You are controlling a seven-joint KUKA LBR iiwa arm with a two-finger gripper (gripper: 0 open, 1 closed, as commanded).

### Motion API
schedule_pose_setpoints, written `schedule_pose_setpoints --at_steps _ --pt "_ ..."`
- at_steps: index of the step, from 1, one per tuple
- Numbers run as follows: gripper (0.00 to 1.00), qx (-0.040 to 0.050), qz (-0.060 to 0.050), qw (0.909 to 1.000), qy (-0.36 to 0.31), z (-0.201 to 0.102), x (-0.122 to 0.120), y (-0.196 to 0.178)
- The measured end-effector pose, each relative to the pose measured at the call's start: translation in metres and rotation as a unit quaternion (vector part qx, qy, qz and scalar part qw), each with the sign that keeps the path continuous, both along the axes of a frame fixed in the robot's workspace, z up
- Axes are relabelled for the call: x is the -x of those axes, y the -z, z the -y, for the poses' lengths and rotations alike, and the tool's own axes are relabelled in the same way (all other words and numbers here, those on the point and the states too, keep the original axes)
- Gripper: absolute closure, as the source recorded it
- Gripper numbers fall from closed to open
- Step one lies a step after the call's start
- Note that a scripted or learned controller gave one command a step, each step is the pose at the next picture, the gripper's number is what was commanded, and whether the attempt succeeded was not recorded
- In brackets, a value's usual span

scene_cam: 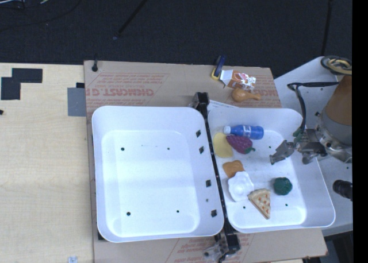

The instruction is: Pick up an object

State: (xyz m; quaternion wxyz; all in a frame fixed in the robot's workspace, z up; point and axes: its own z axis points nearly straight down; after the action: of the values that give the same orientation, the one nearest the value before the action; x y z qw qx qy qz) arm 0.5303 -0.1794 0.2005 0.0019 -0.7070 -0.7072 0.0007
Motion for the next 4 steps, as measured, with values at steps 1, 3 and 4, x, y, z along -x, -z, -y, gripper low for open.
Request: schedule_pose_setpoints --at_steps 1,3,4 --pt "0.00 0.0014 0.001 1.0000 -0.002 0.033 -0.091 0.119" --pt "0.00 0.0003 0.005 1.0000 -0.004 -0.030 -0.105 0.087" --pt "0.00 0.0008 0.000 1.0000 -0.001 -0.061 -0.083 0.114"
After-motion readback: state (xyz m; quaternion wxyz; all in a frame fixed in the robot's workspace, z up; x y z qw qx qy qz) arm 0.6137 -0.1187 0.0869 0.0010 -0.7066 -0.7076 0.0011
